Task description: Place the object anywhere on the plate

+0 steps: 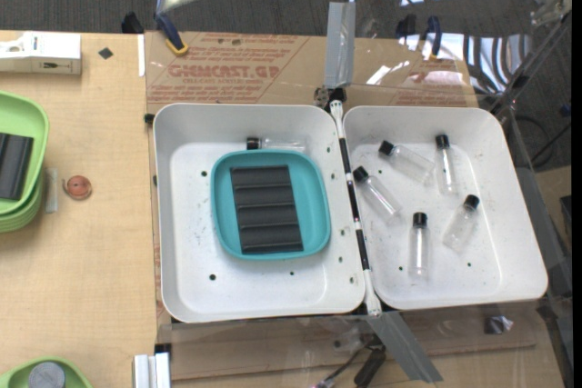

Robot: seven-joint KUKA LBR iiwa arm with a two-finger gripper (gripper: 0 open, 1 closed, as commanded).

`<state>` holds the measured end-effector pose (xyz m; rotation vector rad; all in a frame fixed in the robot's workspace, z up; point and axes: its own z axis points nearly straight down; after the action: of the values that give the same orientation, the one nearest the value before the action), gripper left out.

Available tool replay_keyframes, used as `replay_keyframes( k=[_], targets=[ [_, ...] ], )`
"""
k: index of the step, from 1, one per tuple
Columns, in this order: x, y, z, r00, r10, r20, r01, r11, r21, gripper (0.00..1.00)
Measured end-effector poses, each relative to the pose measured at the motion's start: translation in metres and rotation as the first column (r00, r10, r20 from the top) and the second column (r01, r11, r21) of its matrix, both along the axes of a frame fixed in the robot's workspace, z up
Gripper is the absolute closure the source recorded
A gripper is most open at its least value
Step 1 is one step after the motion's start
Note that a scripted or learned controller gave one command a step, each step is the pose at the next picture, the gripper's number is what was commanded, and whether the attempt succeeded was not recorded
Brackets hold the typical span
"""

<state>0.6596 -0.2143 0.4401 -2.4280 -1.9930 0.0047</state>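
With the arm away and its jaws' state impossible to tell, I'd go for the vial nearest the divider in the right bin, gripped across its middle, then lowered flat onto the teal plate left.

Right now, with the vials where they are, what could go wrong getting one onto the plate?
The vials in the right bin are clear and thin, so a grasp may well miss or slip. Two lie close together near the far wall, so fingers could nudge one while reaching the other. One vial lies in the left bin right by the plate, easy to mistake for placed.
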Motion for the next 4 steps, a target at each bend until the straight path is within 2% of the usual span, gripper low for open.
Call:
replay_keyframes(
  k=[2,3,4],
  targets=[
    [0.0,0.0,0.0,1.0,0.0,0.0,0.0,1.0,0.0,0.0],
    [0.0001,-0.0006,0.0001,0.992,-0.128,0.0,0.128,0.992,0.0,0.0],
    [0.0001,-0.0007,0.0,0.992,-0.129,0.0,0.129,0.992,0.0,0.0]
  ],
)
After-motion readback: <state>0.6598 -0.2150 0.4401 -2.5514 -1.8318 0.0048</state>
